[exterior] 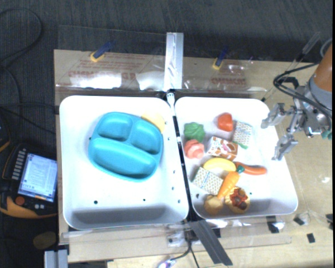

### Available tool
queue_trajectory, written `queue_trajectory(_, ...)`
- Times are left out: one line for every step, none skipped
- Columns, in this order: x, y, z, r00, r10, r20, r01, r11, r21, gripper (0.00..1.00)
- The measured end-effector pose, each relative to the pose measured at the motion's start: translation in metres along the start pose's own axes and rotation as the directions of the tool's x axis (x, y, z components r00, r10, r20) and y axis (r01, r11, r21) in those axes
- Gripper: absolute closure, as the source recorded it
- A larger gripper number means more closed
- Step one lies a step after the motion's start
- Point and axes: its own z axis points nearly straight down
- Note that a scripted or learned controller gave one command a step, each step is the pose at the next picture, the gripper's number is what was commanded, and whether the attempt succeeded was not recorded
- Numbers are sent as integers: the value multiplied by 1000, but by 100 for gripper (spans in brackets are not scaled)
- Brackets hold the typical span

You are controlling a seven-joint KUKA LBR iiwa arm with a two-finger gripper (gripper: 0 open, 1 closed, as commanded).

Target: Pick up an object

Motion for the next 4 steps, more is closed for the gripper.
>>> queue_trajectory(-61,70,100,977,213,-1,-213,977,0,0)
queue_trajectory(-64,97,142,888,460,10,-460,888,-2,0)
queue_trajectory(-68,28,36,831,557,2,-557,831,2,0)
queue_trajectory(-74,71,105,741,671,15,-671,741,-6,0)
